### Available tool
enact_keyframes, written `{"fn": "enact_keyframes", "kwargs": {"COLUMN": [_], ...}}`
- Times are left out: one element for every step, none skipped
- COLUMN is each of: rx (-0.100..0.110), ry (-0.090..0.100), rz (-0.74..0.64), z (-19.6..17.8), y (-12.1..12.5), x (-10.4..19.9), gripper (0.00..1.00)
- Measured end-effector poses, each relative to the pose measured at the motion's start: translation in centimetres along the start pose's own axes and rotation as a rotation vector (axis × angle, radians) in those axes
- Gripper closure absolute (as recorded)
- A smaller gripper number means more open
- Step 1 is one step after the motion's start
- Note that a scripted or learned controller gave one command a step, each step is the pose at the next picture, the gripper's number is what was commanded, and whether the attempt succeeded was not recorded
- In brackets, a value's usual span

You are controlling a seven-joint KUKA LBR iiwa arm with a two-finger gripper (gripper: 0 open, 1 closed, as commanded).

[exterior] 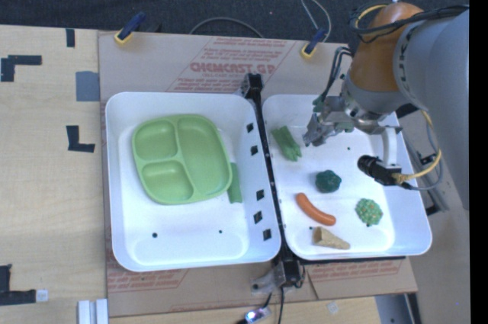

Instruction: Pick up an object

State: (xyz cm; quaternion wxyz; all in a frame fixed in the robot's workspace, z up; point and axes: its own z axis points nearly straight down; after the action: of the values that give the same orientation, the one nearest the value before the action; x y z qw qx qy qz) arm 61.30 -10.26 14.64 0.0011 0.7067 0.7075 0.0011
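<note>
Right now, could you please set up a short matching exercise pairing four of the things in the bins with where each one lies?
Things:
1. green divided plate
2. sausage
3. dark green broccoli
4. cone-shaped wedge

Places:
A. right bin's near edge
B. middle of right bin
C. left bin
D. between broccoli and wedge

Pairs: 1-C, 2-D, 3-B, 4-A
</note>
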Motion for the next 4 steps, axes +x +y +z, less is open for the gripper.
{"fn": "enact_keyframes", "kwargs": {"rx": [-0.001,0.0,0.005,0.005], "ry": [0.0,0.001,0.002,0.002], "rz": [-0.001,-0.001,-0.005,-0.006], "z": [-4.7,-8.0,-8.5,-9.3], "y": [0.9,1.0,-1.0,-1.8], "x": [-0.3,-0.2,5.0,10.4], "gripper": [1.0,1.0,1.0,1.0]}}
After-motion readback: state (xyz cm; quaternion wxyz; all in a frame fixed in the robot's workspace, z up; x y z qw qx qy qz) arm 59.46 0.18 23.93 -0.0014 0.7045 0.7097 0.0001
